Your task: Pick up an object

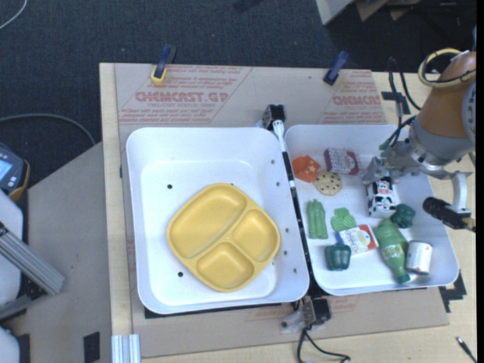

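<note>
Hand (384, 175) just above carton (382, 197) in right bin (355, 277); opening: cannot tell. Treat as light, stiff, probably slick; grasp across flat sides.

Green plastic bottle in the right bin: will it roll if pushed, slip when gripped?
Likely rolls: the green plastic bottle lies on its side and looks round. The small white can beside it may block rolling that way. Its tapered, smooth-looking body could slip in a pinch.

Yellow divided plate (224, 237) — plastic, perhaps — in left bin (151, 165).
</note>
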You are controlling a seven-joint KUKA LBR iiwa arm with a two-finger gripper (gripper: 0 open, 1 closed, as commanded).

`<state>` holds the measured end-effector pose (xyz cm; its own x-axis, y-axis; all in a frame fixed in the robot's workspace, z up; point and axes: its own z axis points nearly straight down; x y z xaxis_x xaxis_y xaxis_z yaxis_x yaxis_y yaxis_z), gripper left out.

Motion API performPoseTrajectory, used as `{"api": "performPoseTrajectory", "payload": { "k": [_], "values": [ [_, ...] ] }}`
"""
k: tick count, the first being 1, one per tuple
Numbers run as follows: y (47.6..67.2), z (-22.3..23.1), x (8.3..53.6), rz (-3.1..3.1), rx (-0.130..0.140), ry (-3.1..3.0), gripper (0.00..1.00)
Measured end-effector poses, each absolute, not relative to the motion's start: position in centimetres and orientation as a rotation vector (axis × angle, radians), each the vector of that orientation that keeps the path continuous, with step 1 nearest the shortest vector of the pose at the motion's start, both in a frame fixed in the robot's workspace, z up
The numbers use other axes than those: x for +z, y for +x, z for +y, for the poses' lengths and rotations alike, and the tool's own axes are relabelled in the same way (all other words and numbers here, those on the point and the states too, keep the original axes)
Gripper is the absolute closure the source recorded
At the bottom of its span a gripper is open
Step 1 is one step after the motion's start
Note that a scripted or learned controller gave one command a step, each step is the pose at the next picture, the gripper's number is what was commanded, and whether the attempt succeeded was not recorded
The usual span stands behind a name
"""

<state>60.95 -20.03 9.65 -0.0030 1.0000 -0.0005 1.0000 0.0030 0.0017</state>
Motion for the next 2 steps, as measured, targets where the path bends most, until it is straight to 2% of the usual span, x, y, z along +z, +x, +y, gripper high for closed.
{"api": "performPoseTrajectory", "payload": {
  "k": [1,2],
  "values": [
    [61.0,-20.2,16.1,2.217,0.005,2.215,1.0],
    [60.2,-19.9,21.2,2.217,0.005,2.215,1.0]
  ]
}}
